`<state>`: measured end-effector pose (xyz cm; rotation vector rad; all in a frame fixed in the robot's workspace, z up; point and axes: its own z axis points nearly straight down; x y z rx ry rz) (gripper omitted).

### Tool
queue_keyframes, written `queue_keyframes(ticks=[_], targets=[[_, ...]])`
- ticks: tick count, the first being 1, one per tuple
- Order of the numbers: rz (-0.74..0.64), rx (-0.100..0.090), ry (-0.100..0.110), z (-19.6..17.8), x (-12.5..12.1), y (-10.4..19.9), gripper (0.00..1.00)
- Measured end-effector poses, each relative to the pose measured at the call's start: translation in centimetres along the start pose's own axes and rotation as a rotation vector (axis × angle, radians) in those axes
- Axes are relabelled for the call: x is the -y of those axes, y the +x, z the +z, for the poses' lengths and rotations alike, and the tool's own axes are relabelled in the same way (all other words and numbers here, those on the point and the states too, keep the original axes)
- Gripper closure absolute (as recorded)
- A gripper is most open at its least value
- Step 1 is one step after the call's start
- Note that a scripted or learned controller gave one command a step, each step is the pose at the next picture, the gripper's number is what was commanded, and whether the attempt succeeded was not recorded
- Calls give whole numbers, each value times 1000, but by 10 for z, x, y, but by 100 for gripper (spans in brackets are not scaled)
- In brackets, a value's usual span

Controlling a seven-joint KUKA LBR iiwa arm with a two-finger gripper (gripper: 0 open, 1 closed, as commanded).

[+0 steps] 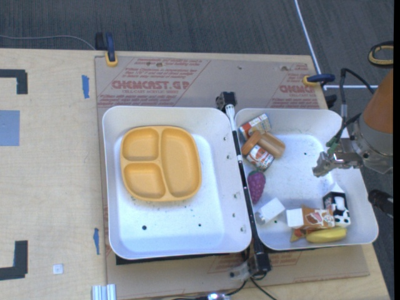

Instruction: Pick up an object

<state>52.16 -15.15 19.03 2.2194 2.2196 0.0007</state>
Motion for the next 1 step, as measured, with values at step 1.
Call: queue_keyframes(ticks=[1], targets=[[0, -3, 3, 3, 42, 34, 100]])
